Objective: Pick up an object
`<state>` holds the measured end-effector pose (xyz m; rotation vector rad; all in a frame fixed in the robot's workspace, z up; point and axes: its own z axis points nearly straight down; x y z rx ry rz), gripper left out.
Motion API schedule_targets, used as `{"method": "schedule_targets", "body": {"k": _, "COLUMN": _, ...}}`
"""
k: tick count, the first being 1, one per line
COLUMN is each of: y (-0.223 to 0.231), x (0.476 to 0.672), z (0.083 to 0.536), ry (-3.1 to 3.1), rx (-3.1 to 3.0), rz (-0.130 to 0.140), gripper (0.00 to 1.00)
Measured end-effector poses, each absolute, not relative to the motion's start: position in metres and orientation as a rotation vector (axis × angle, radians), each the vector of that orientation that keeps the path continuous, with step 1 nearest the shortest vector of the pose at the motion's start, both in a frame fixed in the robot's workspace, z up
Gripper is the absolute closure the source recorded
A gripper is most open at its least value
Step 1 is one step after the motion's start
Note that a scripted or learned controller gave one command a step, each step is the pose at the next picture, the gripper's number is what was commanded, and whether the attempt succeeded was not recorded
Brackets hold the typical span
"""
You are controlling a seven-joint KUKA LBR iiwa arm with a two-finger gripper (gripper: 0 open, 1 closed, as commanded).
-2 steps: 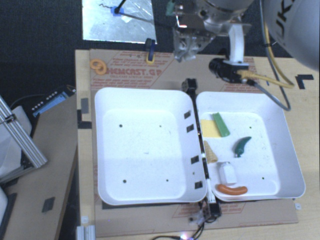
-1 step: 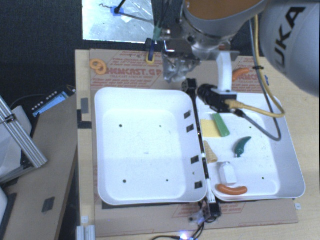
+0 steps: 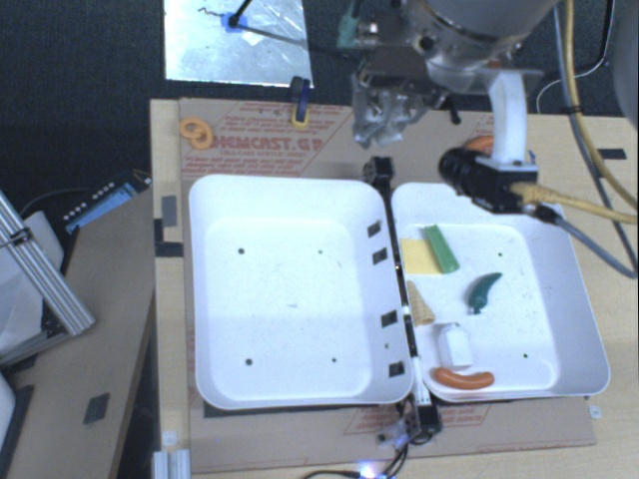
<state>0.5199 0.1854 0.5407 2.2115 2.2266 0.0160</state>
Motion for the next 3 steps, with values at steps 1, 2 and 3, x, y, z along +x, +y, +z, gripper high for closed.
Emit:
{"method": "schedule_targets", "body": {"k": 1, "y": 0.141, "x": 0.596, "z": 0.534, "ry": 2.215, "rx": 2.223, "rz": 0.004, "gripper": 1.0}}
{"method": "schedule_targets", "body": {"k": 2, "y": 0.201, "x": 0.56, "z": 0.363, "ry": 2.237, "rx": 2.219, "rz": -0.022, "gripper": 1.0}}
{"method": "schedule_targets", "body": {"k": 3, "y": 0.198, "x": 0.564, "z": 0.384, "ry": 2.225, "rx": 2.217, "rz": 0.006, "gripper": 1.0}}
